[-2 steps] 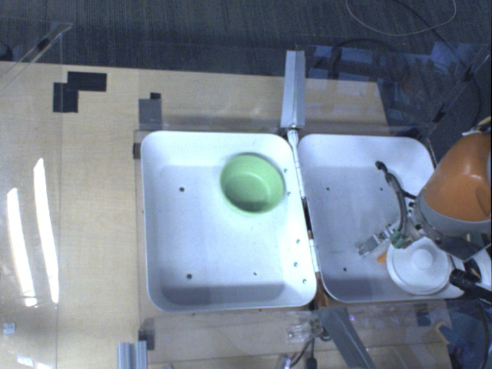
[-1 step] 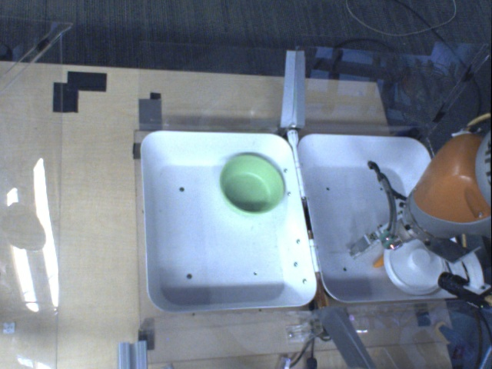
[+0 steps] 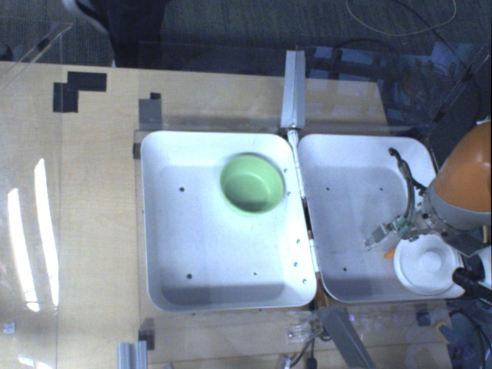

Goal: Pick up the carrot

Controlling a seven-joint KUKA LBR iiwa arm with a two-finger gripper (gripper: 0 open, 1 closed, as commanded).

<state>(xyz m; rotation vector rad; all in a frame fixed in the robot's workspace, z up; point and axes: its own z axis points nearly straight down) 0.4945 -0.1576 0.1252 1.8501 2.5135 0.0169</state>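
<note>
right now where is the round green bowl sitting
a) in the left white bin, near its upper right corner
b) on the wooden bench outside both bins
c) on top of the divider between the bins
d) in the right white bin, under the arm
a: the round green bowl lies inside the left white bin, toward its upper right, apart from the right white bin where the gripper works.

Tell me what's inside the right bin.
The right bin holds a white round dish, an orange sliver, likely the carrot, and the gripper. The arm hides the rest.
</note>
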